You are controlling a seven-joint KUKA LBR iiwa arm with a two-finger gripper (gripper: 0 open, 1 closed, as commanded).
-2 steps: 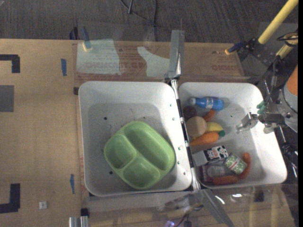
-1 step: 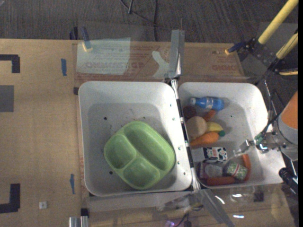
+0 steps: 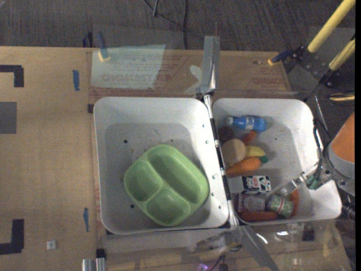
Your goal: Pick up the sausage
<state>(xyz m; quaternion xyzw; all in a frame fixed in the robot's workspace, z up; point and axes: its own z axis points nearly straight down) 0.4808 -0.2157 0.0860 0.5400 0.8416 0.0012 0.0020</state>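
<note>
Looking down: a wooden bench (image 3: 45,151) carries two shallow white bins side by side.
Left bin (image 3: 113,123): holds a green divided plate (image 3: 166,184), three compartments, lying slightly turned near the bin's front.
Right bin (image 3: 299,123): holds a cluster of toy foods along its left wall and front edge.
Arm (image 3: 347,145): enters from the right, its orange band at the frame's edge, reaching over the right bin's right rim.
Gripper (image 3: 307,180): sits low over the right bin's front right area, near the food pile; whether its fingers are parted or closed cannot be told from this view, and nothing is seen between them.
Sausage (image 3: 258,215): a reddish link lying flat along the front of the right bin, beneath a small jar-like container (image 3: 266,203) that rests on its side.
Carrot (image 3: 243,166): orange, lying across the bin's left middle, beside a tan round item (image 3: 233,150) and a yellow piece (image 3: 256,151).
Blue bottle (image 3: 246,122): on its side at the back of the right bin.
Milk carton (image 3: 256,182): small, black-and-white, between carrot and jar.
</note>
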